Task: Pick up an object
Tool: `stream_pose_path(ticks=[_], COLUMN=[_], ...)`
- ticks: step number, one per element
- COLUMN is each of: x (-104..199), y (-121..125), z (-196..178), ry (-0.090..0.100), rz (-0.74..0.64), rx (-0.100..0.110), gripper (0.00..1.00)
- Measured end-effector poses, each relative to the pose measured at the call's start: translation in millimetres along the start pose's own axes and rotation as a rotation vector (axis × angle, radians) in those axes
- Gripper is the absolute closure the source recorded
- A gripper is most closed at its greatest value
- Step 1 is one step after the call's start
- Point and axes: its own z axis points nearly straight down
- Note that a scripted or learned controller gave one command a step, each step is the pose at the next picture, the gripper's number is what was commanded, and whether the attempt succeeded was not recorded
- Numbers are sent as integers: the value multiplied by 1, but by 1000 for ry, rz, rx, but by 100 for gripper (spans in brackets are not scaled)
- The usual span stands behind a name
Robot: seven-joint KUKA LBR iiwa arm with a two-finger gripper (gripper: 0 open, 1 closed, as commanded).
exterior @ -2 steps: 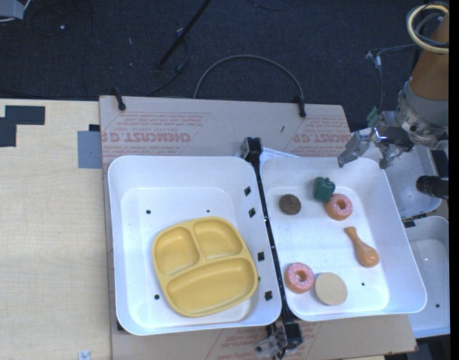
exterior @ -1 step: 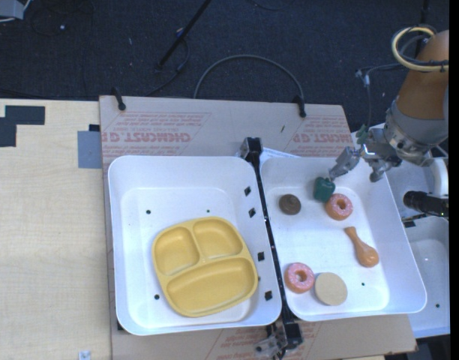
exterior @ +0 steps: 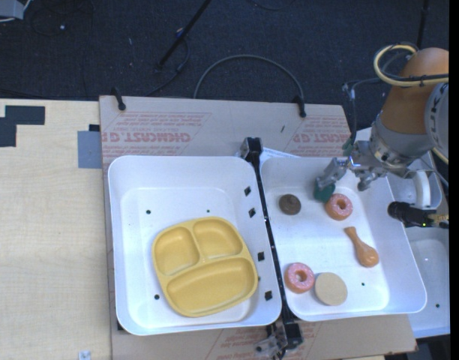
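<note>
Pincer: the pincer (exterior: 336,180) is hanging low over the right bin (exterior: 409,280), with its fingers spread apart and nothing between them.
Toys: a pink donut (exterior: 339,207) is lying just beside it; a brown ball (exterior: 290,205) is sitting near.
Job: nothing is getting lifted yet. The grabbing is still waiting.

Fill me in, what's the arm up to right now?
The KUKA arm reaches in from the right, its claw low over the far end of the right bin, just beside a pink-frosted donut. Also in that bin: a brown chocolate donut, an orange drumstick-shaped toy, a second pink donut and a tan round cookie. The left bin holds a yellow divided tray. Nothing visibly gripped.
</note>
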Motion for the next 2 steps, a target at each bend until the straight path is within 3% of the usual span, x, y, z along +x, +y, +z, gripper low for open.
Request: stream_pose_path(ticks=[1, 2], x=[6, 6], y=[-3, -2], z=[63, 49], ry=[1, -1], rz=[0, 0], rx=[2, -2], gripper=[0, 100])
